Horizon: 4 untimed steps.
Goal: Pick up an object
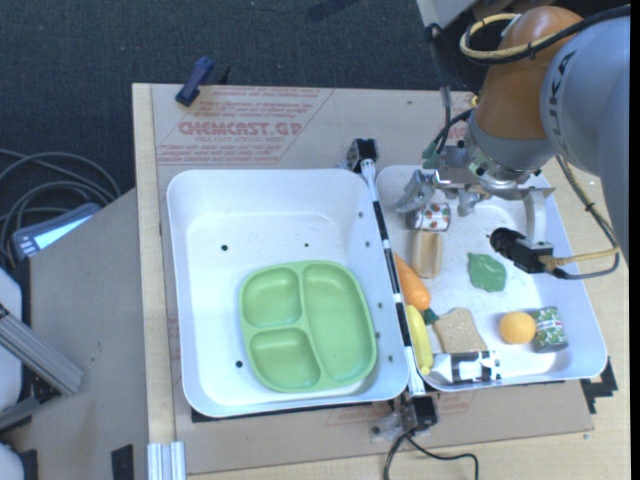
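the gripper hovers near the right bin's far left corner, fingers spread with nothing between them, above a small red-and-white object; i'd centre over it, descend straight, then close.

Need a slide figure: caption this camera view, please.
Arm's gripper hovers over the right bin of toy food; a green tray sits in the left bin.

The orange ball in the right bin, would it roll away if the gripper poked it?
Probably. The orange ball looks round and smooth, so a push could roll it. The green-patterned box touching its right side might stop it that way.
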Motion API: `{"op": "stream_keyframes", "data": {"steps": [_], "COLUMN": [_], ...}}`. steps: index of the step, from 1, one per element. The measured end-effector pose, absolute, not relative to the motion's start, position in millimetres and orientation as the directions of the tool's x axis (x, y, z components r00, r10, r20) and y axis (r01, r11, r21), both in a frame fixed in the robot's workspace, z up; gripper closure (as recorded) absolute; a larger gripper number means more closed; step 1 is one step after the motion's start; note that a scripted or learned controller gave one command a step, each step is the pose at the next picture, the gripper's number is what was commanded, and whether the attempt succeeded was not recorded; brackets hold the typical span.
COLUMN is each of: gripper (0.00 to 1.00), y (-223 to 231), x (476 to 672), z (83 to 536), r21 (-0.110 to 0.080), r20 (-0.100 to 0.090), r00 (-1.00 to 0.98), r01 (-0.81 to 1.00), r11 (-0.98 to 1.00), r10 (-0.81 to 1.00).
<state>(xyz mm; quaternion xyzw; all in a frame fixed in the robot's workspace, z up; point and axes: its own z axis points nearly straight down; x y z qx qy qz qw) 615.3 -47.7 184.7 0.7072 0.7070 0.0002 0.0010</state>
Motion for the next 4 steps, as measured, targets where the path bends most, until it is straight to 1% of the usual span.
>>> {"op": "stream_keyframes", "data": {"steps": [1,2,3,4], "gripper": [0.00,0.00,1.00,1.00], "y": [-95.2,-94.4,-94.3,-33.0], "x": [601.0,609.8,610.1,553.7], "z": [84.4,84.7,94.7,185.0], "r21": [-0.001,0.001,0.003,0.000], "r20": [-0.001,0.000,-0.001,0.001], "r00": [0.001,0.000,0.000,-0.001], "r01": [1.000,1.000,1.000,1.000], "r11": [-0.001,0.000,0.000,0.001], "r10": [1.000,1.000,1.000,1.000]}}
